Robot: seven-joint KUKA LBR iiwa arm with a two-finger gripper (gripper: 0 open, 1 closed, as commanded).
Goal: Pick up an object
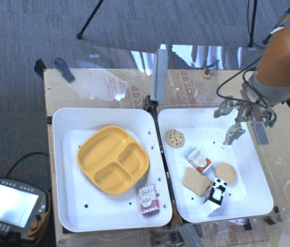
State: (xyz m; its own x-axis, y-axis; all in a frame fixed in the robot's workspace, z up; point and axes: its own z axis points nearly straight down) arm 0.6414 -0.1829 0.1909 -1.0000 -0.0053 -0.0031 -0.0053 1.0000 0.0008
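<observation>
Objects for picking lie in the right bin [260, 189]: a cookie [175, 138], a small carton [199, 160], a toast slice [196, 181], a round biscuit [225, 173] and a black-and-white carton [216, 192]. The pincer [229, 126] hangs open and holding nothing over that bin's upper right. At lower left of the frame, the left bin [62, 199] holds a yellow divided plate [112, 159] and 1 red carton [148, 199].

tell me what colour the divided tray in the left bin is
Yellow-orange all over; the divided tray shows plainly in the camera view.
</observation>
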